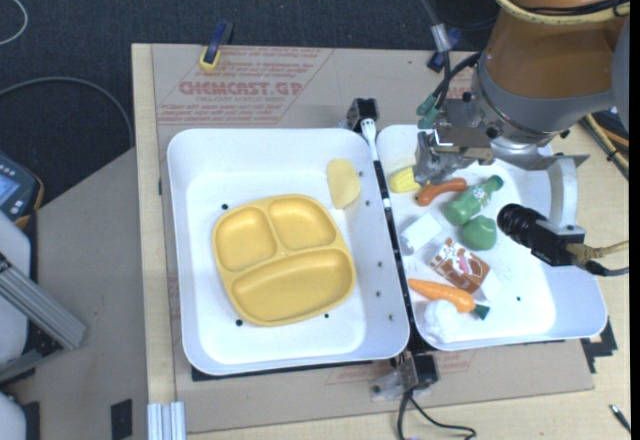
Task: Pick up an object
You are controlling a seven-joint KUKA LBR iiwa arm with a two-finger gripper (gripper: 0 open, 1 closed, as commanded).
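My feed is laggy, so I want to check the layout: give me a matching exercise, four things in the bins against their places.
Things:
1. yellow tray
2. carrot
3. gripper
4. yellow piece

Places:
A. right bin, near its front edge
B. middle of the left bin
C. over the back of the right bin, by the orange piece
D. left bin, back right, beside the tray

Pairs: 1-B, 2-A, 3-C, 4-D
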